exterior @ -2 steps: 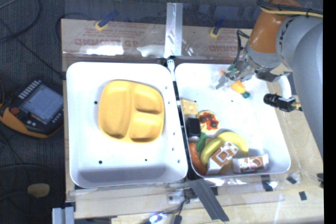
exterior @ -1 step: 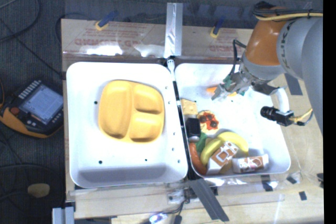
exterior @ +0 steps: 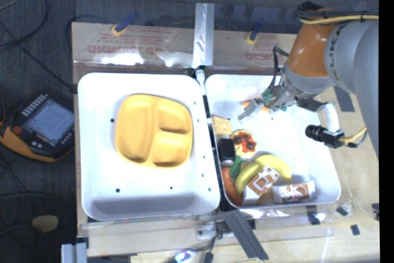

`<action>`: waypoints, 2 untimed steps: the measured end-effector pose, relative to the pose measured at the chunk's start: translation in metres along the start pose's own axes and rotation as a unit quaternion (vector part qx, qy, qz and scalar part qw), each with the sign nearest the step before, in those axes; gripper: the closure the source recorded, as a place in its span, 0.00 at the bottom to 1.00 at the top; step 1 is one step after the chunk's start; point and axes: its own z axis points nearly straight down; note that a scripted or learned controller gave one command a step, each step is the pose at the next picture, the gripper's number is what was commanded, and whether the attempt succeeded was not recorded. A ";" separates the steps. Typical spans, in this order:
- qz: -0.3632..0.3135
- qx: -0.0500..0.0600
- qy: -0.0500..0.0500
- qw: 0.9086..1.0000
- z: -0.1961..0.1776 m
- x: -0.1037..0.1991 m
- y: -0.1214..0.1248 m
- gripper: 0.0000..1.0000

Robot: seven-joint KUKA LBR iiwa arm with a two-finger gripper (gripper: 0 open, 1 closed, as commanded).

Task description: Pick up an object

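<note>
Two white bins (exterior: pixel 86 132) on a cardboard-topped bench (exterior: pixel 154 40) — dark carpet (exterior: pixel 37 28) around; claw (exterior: pixel 249 109) grip unclear.

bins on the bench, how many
2: the left bin holds a yellow tray; the right bin holds the toy pile, with a banana.

The arm (exterior: pixel 354 55) is a thick, smooth grey tube with a broad orange band (exterior: pixel 311 52) above the wrist. Below it sits a small metal gripper (exterior: pixel 271 98) with teal touches, and thin dark cables run alongside.
</note>
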 end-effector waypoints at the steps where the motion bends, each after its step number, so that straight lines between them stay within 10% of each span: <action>1: -0.034 -0.002 -0.002 0.999 0.017 -0.014 0.027 0.00; 2: 0.108 0.000 0.000 0.994 -0.085 -0.006 0.048 0.00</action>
